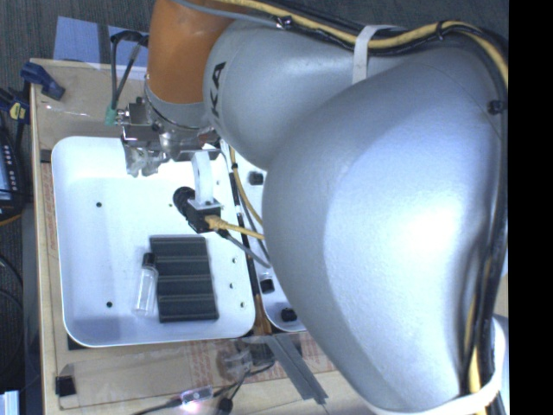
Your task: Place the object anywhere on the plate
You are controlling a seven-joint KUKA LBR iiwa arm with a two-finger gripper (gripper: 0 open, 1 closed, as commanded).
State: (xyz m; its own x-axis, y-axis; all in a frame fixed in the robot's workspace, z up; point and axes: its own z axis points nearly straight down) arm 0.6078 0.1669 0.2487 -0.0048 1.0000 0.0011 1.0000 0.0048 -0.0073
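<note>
Gripper (143, 158) at upper left of bin (78, 232) (fingers: cannot tell) — clear vial (145, 288) lies below it, long axis running up-down the frame.

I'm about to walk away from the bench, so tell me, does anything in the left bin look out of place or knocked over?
Nothing looks spilled or damaged. In the left bin, a small clear bottle lies on its side, right against the left edge of a dark ribbed block. The gripper is over the bin's far end, apart from both.

A wooden bench (52, 102) is standing on dark grey carpet (52, 7). A blue clamp (41, 80) is gripping its left edge, and a blue sheet (82, 40) is lying behind.
</note>
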